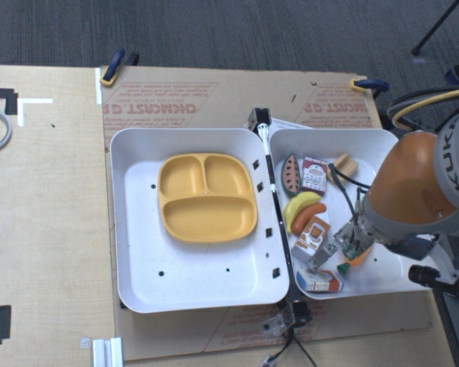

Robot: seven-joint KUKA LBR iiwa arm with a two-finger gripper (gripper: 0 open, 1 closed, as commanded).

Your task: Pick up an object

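My gripper (322,256) is low in the right bin (390,277), near its front left part. It hangs just above or against an orange-and-white carton (311,235), and I cannot tell whether they touch. A banana (303,203) and an orange sausage (307,219) lie just behind the carton. A small flat packet (319,283) lies in front of the gripper. An orange carrot-like piece (355,261) sits right of it, partly under the wrist. A watermelon slice (291,173), a red-and-white box (314,176) and a tan block (345,164) lie at the back.
The left bin (138,266) holds a yellow divided plate (207,197). The wall between the bins (276,220) runs just left of the gripper. The orange-banded arm (409,186) covers the right bin's right half. Cables (417,102) lie beyond the bench at right.
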